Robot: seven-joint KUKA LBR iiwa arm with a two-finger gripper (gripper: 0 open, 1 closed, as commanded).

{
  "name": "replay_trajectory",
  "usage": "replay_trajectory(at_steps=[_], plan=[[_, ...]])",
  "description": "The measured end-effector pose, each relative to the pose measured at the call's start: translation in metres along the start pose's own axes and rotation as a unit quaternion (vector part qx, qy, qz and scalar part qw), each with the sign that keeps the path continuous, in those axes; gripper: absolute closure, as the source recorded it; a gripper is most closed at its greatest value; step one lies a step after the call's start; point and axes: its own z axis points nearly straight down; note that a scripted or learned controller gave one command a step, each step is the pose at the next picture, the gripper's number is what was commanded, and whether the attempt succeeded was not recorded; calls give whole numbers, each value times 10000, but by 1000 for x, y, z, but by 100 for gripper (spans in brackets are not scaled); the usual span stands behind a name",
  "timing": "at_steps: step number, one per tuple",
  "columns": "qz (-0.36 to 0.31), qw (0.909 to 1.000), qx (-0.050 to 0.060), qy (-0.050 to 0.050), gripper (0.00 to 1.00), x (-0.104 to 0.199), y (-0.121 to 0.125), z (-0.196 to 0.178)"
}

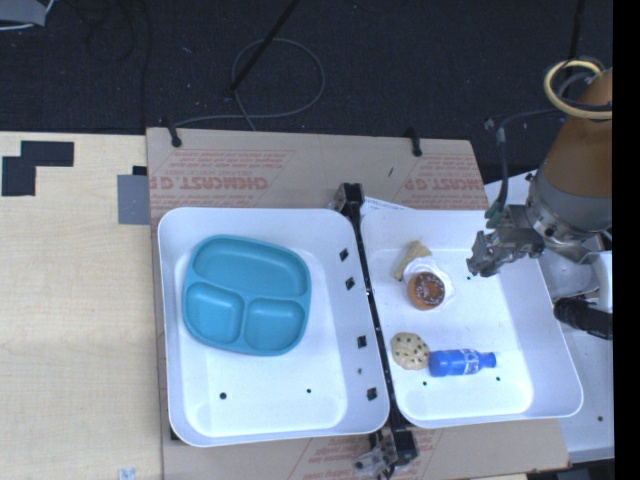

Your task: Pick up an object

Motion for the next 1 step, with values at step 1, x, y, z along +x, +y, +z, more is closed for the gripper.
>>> replay_trajectory(at_steps=[1], plan=[[-20, 10000, 15, 12, 100, 61, -5, 10]])
